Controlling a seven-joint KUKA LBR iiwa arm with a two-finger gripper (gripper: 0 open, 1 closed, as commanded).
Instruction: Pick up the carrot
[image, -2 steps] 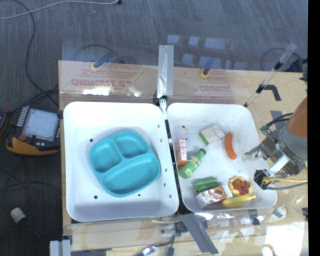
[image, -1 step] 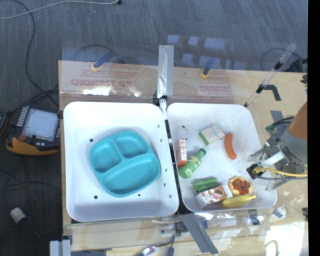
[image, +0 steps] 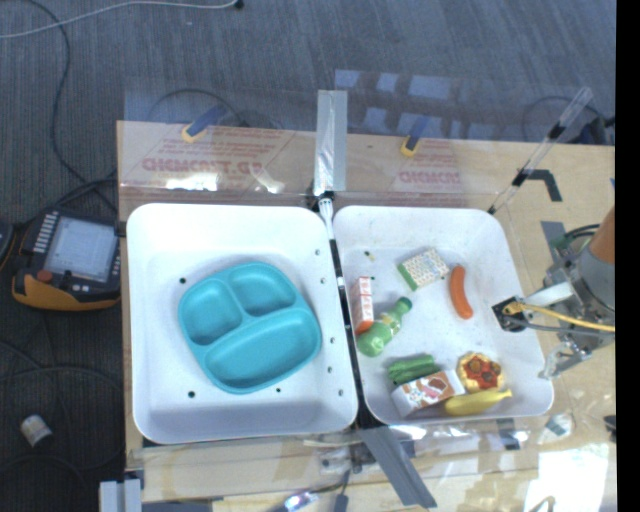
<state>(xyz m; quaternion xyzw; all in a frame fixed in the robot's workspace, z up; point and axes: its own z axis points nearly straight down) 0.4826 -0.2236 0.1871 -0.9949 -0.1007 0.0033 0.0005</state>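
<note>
1. A blue divided plate (image: 250, 325) is being held flat at the middle of the left bin (image: 150, 400).
2. Against the left wall of the right bin (image: 500, 235), a small red-and-white carton (image: 364, 302) is being touched by a green bottle (image: 384, 328) lying on its side.
3. Toward the near rim, a green vegetable (image: 412, 367), a printed box (image: 423, 392), a red-and-yellow packet (image: 480, 371) and a banana (image: 477, 403) are being kept close together.
4. A patterned box (image: 423, 267) is being shown in the far part of that bin. The carrot (image: 460, 292) is lying bare on the white floor just to its right, apart from it.
5. The arm (image: 600, 270) is being extended in from the right edge. The gripper (image: 568, 358) is being held low just outside the right bin's right rim, apart from the carrot. Whether the gripper is spread or pressed together cannot be told.
</note>
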